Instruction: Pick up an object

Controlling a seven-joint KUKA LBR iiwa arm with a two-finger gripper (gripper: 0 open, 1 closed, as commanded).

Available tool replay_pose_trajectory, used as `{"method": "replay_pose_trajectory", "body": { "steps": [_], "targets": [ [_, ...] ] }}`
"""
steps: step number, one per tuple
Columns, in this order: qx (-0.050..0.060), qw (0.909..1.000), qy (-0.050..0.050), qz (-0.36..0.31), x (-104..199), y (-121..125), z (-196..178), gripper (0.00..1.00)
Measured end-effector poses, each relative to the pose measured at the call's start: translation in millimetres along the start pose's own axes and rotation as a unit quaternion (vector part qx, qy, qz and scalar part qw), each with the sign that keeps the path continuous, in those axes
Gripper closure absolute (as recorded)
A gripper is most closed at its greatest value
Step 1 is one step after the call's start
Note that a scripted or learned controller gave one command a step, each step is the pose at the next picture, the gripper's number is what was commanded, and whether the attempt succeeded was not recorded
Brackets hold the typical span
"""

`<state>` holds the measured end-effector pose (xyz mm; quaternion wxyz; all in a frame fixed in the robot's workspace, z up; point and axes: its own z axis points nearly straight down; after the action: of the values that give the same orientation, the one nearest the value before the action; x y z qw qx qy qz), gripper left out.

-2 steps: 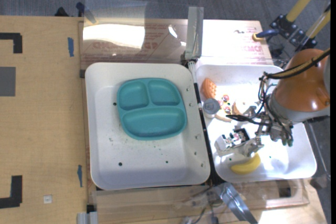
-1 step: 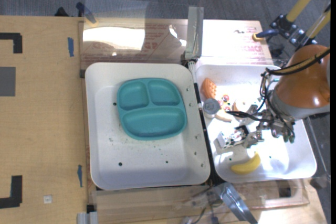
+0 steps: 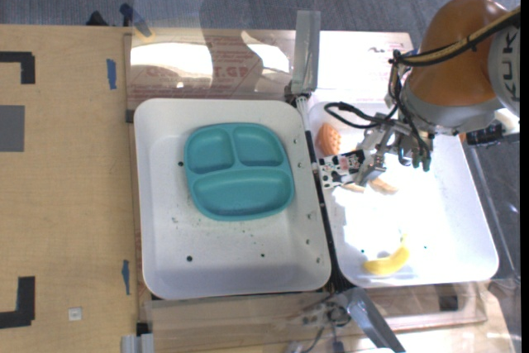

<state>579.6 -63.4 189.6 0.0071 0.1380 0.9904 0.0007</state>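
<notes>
In the right bin (image 3: 463,244), an orange rounded object (image 3: 329,136) lies near the left wall. A small white object with black marks (image 3: 334,168) sits just below it. A pale tan piece (image 3: 383,187) rests a little further right, and a yellow banana (image 3: 388,260) lies near the front. My gripper (image 3: 371,163) hangs low over the bin's upper left part, between the black-marked object and the tan piece. Whether it touches either one is unclear.
The left bin (image 3: 165,252) holds a teal divided plate (image 3: 238,169) and a few dark specks. A ridge (image 3: 318,194) separates the two bins. Black cables (image 3: 351,113) loop from the wrist over the right bin's back. Brown cardboard (image 3: 58,178) covers the bench at left.
</notes>
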Motion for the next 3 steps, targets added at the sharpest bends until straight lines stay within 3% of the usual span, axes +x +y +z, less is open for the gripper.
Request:
{"method": "replay_pose_trajectory", "body": {
  "steps": [1,2,3],
  "targets": [
    [-0.003,0.9998,-0.002,0.021,117.5,67.7,-132.3,1.0],
    [0.0,0.9841,0.008,-0.178,124.5,113.5,-9.5,1.0],
    [0.0,0.9972,0.005,0.075,142.6,178.2,-25.8,1.0]
  ]
}}
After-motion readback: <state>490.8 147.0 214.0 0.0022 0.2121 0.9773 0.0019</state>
